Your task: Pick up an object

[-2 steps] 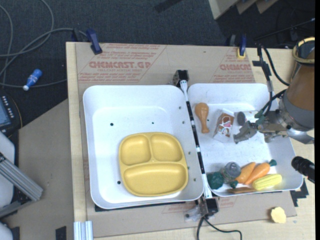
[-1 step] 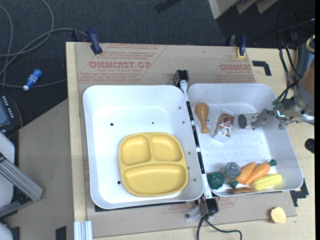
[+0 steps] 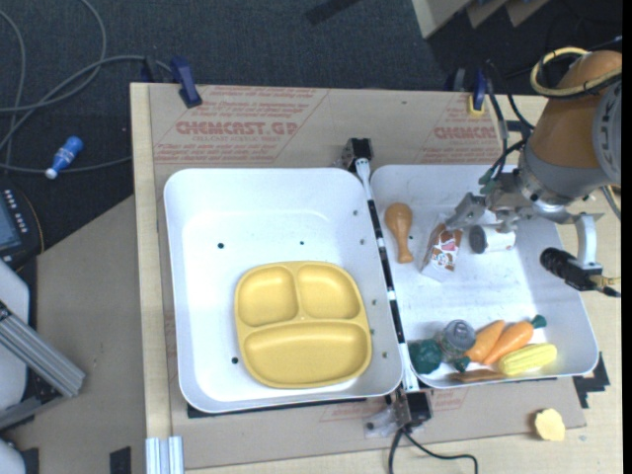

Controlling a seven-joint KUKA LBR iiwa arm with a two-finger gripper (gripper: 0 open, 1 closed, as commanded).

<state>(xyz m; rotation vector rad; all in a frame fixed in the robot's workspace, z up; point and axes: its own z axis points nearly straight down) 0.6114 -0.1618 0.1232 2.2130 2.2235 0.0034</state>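
Observation:
My gripper (image 3: 472,223) hangs low over the upper middle of the right bin (image 3: 555,309). Its tip is right at the top corner of a small brown and white packet (image 3: 440,253), which lies tilted on the bin floor. I cannot tell whether it touches the packet. To the left, a tan toy drumstick (image 3: 400,228) lies near the bin's left wall. Along the front wall sit two orange carrots (image 3: 500,339), a yellow corn cob (image 3: 529,359), a green toy (image 3: 427,355) and a small grey object (image 3: 457,335).
The left bin (image 3: 197,227) holds a yellow divided plate (image 3: 300,322) in its front half. A small yellow piece (image 3: 549,424) lies on the bench outside the right bin's front corner. Clamps sit at the bench's back edge.

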